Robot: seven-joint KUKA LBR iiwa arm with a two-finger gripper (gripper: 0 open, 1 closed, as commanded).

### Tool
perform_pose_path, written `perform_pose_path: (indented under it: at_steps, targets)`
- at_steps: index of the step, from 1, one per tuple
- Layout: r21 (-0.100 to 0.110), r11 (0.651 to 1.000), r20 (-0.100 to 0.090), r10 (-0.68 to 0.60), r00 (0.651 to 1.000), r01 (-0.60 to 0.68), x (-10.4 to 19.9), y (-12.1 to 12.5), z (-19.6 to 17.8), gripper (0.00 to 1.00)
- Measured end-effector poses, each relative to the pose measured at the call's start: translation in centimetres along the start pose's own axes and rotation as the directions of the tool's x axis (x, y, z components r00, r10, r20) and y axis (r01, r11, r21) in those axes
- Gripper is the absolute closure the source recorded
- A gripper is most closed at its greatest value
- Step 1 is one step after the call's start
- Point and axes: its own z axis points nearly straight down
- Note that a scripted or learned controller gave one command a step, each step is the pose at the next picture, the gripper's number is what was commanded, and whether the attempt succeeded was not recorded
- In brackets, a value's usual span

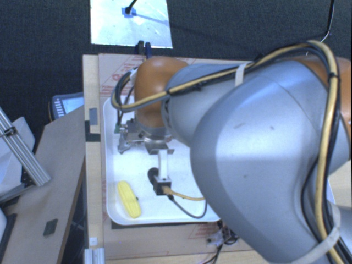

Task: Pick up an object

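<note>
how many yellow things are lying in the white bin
1. A yellow corn cob lies near the front left corner of the white bin. The arm covers much of the bin, so more may be hidden.

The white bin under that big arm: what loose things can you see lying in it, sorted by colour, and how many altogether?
Yellow: 1, a corn cob near the white bin's front left corner.
Total in sight: 1. The arm hides much of the bin.

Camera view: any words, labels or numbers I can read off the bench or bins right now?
None legible.
Red printing on the cardboard sheet under the white bin: too blurred to read.
Yellow corn cob in the bin: no markings.
</note>
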Motion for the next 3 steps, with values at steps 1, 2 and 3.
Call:
perform_pose_path:
  at_steps: [1,2,3]
  targets:
    - [-0.006,1.0,-0.005,-0.003,1.0,0.003,0.2,-2.1,-13.4,0.0]
    - [0.003,1.0,-0.001,-0.001,1.0,0.001,0.1,-6.9,0.8,0.0]
    - [-0.001,1.0,0.0,-0.001,1.0,0.001,0.0,0.5,-0.2,0.0]
